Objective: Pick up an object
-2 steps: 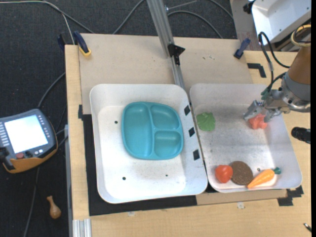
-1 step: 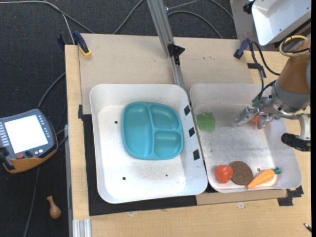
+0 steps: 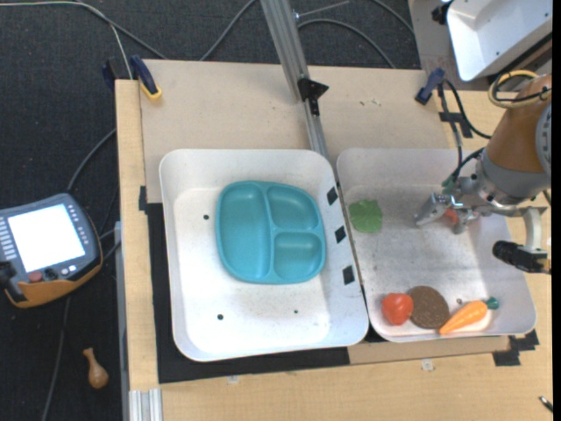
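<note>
Plastic, by the look of it, for all four small things in the right bin (image 3: 386, 169): toy food pieces, so you should expect them light, rigid and a little slick under metal fingers. None looks fragile.

Count, right bin:
- one green piece (image 3: 365, 216), flattish, near the left wall, alone in the upper half
- one red piece (image 3: 397, 308), rounded, like a tomato or pepper
- one brown disc (image 3: 429, 306), lying flat, touching or nearly touching the red piece
- one orange carrot (image 3: 465, 316), lying on its side, its thick end against the disc

Count, left bin (image 3: 188, 235): one teal divided plate (image 3: 269, 231), three compartments, nothing in them.

The gripper (image 3: 445, 210) sits low over the upper right of the right bin, well apart from the green piece and from the front row of three. You can see something small and reddish at its tip, but the view is too blurred to tell whether that is a held object or part of the tool, and I cannot tell whether the tool is open or closed.

Handling judgement: the green piece is your easiest target, since it stands clear on all sides; take it across its narrow width. The carrot wants a hold across its mid-body, not the tapered tip, where it would squirt out. The disc is the poorest choice: flat on the floor and crowded by neighbours, with little edge to take.
</note>
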{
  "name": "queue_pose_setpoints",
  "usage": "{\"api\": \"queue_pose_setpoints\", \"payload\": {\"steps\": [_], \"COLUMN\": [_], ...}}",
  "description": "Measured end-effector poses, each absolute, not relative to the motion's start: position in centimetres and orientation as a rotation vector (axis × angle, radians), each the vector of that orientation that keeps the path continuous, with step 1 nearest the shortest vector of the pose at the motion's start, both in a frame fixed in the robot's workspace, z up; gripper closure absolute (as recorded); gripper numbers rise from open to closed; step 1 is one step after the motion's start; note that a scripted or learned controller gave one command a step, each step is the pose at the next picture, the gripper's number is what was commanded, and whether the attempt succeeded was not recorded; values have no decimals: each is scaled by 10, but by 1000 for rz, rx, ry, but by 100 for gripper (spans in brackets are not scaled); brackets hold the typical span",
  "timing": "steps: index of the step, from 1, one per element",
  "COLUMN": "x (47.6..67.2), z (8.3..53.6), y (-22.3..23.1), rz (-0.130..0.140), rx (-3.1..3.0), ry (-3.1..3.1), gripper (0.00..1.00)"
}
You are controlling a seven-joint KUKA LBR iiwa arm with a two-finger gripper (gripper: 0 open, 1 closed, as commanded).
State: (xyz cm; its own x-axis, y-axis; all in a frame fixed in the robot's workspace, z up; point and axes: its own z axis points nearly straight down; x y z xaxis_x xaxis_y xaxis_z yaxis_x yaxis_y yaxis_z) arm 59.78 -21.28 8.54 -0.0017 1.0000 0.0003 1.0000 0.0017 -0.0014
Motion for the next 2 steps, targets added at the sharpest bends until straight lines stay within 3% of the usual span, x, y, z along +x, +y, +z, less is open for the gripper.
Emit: {"api": "queue_pose_setpoints", "payload": {"steps": [1, 2], "x": [600, 600], "z": [99, 161], "y": [-213, -209], "rz": [-3, -3], "rx": [-2222, -2222], "ry": [-2228, -2225], "gripper": [100, 100]}}
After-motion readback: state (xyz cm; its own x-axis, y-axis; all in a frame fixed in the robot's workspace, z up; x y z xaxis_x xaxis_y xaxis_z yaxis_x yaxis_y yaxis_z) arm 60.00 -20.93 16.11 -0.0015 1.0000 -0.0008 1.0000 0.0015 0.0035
